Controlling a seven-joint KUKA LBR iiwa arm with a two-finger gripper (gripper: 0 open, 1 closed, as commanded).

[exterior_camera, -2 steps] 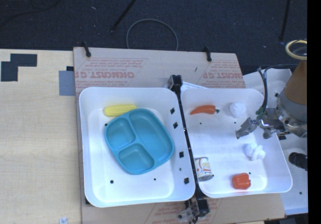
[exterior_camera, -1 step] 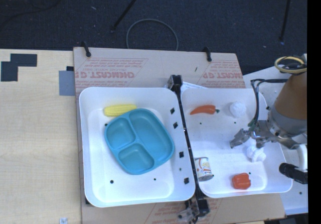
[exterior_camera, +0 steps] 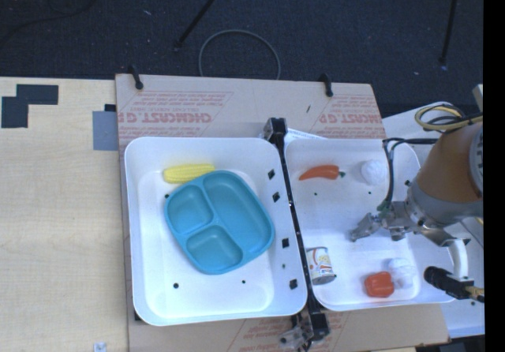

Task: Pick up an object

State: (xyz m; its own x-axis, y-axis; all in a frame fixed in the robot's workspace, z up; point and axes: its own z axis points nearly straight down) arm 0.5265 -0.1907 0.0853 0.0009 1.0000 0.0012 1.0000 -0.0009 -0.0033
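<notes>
Bins come first by size: the left bin [exterior_camera: 150,295] and the right bin [exterior_camera: 347,299] sit side by side on the bench, meeting along a dark divider. Next largest, the arm [exterior_camera: 450,169] enters from three o'clock, its orange band above the wrist bent down over the right bin's three-o'clock half, with the gripper [exterior_camera: 369,228] reaching toward nine o'clock, low over the bin floor near its centre; whether its jaws are apart or together cannot be told, and nothing shows between them. In the left bin a blue divided plate [exterior_camera: 218,220] lies tilted, its long axis running from about ten o'clock to four o'clock, and a yellow corn cob [exterior_camera: 188,173] lies just beside its eleven-o'clock edge, long axis nearly level from nine to three. In the right bin, a small can [exterior_camera: 319,265] lies on its side at seven o'clock, close to the divider, long axis roughly twelve to six. An orange pepper [exterior_camera: 319,173] lies at eleven o'clock, long axis nine to three with its dark stem pointing to three. A white ball [exterior_camera: 372,172] rests at one o'clock, near the arm's cabling. A red-orange object [exterior_camera: 379,285] sits at five o'clock, below the gripper and apart from it, touching a small white object [exterior_camera: 401,270] at its two o'clock.
</notes>
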